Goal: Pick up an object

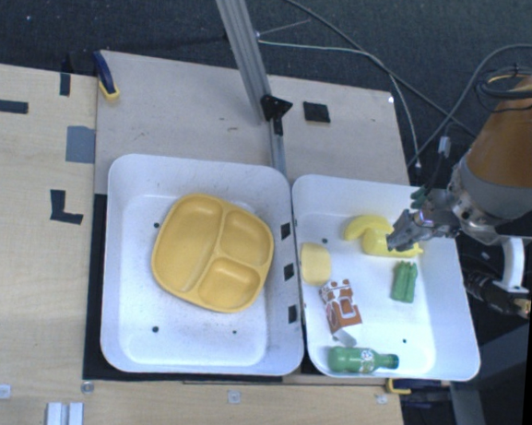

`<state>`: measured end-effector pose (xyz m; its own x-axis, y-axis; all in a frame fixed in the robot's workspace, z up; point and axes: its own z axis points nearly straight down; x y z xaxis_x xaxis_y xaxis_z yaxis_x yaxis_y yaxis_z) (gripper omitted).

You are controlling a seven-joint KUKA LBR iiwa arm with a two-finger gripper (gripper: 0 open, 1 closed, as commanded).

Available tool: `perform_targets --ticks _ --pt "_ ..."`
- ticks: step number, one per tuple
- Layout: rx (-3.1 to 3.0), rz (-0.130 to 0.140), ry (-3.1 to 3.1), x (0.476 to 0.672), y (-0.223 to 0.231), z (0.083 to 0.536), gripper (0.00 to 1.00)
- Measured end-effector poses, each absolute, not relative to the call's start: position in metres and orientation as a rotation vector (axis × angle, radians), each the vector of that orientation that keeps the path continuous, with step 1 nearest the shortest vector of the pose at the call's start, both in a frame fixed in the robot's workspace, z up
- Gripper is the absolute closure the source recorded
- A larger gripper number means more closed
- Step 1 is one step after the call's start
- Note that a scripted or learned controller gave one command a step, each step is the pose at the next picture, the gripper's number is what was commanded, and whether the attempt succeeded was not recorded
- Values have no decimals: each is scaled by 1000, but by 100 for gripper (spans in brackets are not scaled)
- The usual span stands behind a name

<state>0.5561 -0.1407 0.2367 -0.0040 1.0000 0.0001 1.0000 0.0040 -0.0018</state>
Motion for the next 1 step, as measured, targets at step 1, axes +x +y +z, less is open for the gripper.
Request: perform_targets --ticks 1 --pt "-2214 1 -2226 558 -92 238 100"
